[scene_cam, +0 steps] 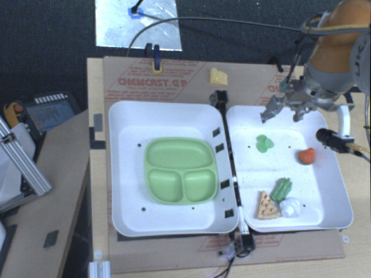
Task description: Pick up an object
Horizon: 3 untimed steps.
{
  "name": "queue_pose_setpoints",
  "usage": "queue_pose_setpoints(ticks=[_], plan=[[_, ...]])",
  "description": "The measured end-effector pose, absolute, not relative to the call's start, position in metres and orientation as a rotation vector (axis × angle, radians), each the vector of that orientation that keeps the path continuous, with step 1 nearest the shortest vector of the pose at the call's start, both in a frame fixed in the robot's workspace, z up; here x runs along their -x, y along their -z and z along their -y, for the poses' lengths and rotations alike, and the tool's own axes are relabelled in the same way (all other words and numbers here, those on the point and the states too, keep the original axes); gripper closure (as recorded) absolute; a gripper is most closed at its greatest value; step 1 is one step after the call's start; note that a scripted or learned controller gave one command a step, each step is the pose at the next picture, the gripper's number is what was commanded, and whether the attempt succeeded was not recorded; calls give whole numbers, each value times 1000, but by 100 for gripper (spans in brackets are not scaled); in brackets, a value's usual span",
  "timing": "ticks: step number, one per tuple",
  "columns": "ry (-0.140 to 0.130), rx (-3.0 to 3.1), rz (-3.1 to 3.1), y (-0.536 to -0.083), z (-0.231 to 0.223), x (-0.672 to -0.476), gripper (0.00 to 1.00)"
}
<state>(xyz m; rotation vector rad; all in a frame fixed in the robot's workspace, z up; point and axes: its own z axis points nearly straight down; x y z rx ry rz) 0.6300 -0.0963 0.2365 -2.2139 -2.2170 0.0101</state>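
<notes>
While the grey arm with the orange band (342,16) reaches in from the right, its two-finger gripper (284,113) hangs above the far edge of the right white bin (333,178), and its two dark fingers (268,113) stand spread apart with nothing between them. On the floor of this bin, a small green leafy piece (264,143) lies just near of the gripper, separate from it. A small red-orange round object (306,155) sits further to the right, close to the bin's right wall. At the near side of the same bin three things lie together: a triangular slice of toy pizza (267,206), a green ribbed vegetable-like piece (282,189) touching it on its right, and a white lumpy object (291,207) just beside both. The left white bin (127,155) contains a pale green plastic plate with three compartments (179,170), lying flat in the middle. Beyond the bins, a small yellow block (218,76) rests on the brown cardboard sheet (174,80).
</notes>
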Motion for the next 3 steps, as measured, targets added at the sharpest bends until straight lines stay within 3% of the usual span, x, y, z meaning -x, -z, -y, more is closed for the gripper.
queue_pose_setpoints(ticks=[1, 3], plan=[[2, 2219, 2226, -244, 96, -632, 0], [-2, 2220, 2222, -124, 106, -633, 0]])
